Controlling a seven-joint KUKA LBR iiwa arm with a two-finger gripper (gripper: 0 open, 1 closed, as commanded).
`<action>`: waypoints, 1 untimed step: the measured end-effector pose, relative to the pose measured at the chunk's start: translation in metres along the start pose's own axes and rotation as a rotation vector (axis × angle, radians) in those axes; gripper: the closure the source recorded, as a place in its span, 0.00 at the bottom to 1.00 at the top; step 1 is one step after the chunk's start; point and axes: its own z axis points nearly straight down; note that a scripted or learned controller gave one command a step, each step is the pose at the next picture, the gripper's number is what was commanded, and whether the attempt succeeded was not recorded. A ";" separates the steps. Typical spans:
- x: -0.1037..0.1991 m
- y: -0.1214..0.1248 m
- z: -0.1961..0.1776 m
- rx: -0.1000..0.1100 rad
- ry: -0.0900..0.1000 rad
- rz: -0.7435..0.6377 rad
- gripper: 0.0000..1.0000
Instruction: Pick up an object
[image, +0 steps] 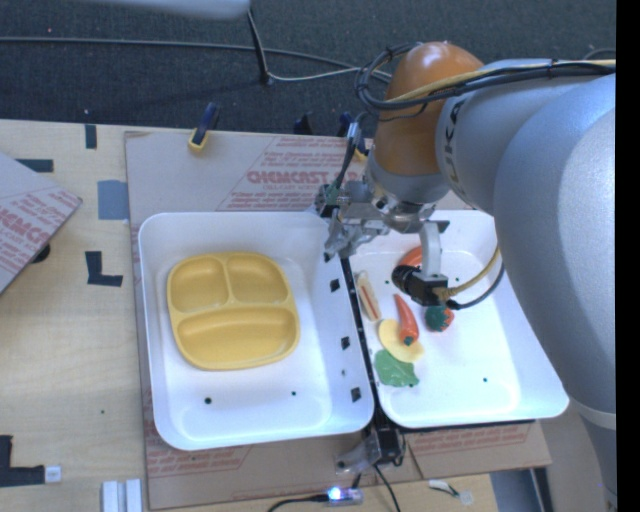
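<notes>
Toys lie in a small heap in the right bin (520, 385): a carrot (406, 318), a hot dog (368, 297), a yellow piece (398, 341), a green leaf (395, 370) and a red piece (411, 257) partly under the arm. The left bin (150, 300) holds a yellow tray (234, 309) with three parts.

The pincer (345, 232) hangs low over the wall between the two bins, near the back, just beside the hot dog. I cannot tell how it stands, and no toy sits in it. So I think the pick is not done yet; the arm seems to be at the reaching step.

Next, I think the pincer needs to line up over one toy, go down around it, squeeze, and lift. The hot dog is closest. The bin wall is very near, so it could get in the way.
</notes>
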 end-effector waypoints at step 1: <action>0.057 -0.002 0.004 0.000 -0.001 0.000 1.00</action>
